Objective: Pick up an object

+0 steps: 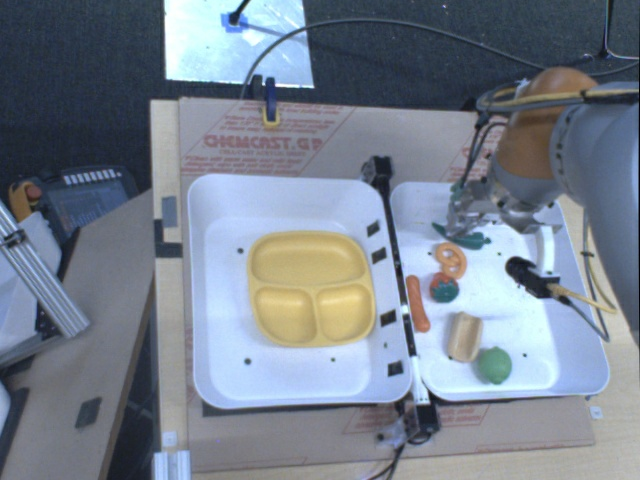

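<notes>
My gripper (466, 220) hangs low over the back of the right bin (570, 368), on the end of the grey arm that comes in from the right. Just beneath its tip lies a dark green pod-shaped thing (461, 235), partly hidden by the gripper; whether it is touched I cannot tell. In front of it lie an orange ring (451, 259), a small teal and orange ball (444, 289), a long orange-red stick (417, 303) by the bin's left wall, a tan roll (463, 336) and a green ball (492, 365).
The left bin (220, 268) bears a yellow plate with three compartments (308, 288). A black divider (392, 268) runs between the two bins. The right half of the right bin is bare white floor.
</notes>
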{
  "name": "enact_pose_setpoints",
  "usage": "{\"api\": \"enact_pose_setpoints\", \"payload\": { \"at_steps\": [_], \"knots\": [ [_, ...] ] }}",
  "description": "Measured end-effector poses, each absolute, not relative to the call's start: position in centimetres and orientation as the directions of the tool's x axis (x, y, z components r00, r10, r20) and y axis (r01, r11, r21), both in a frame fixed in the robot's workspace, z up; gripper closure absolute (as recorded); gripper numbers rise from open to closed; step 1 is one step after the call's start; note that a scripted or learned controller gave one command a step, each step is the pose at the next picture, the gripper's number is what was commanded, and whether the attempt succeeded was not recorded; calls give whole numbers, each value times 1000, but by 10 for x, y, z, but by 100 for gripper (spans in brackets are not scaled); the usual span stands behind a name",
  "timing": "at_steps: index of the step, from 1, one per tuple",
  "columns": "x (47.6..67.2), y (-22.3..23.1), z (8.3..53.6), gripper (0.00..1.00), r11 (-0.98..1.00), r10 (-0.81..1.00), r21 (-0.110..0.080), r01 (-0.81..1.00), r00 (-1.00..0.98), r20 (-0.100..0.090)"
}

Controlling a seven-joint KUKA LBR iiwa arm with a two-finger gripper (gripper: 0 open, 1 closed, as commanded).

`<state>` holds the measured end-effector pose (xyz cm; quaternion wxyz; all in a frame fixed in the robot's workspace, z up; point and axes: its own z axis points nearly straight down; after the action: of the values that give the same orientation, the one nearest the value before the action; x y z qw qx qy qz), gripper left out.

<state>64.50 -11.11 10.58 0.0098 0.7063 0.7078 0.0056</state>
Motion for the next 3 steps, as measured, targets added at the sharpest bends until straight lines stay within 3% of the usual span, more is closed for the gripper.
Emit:
{"api": "enact_pose_setpoints", "payload": {
  "at_steps": [1, 2, 3],
  "knots": [
    [641, -119, 156, 100, 0, 1000, 6, 1000, 0, -1],
    [643, -119, 211, 100, 4, 1000, 8, 1000, -3, -1],
    [639, -67, 222, 100, 8, 1000, 3, 1000, -8, 1]
  ]
}}
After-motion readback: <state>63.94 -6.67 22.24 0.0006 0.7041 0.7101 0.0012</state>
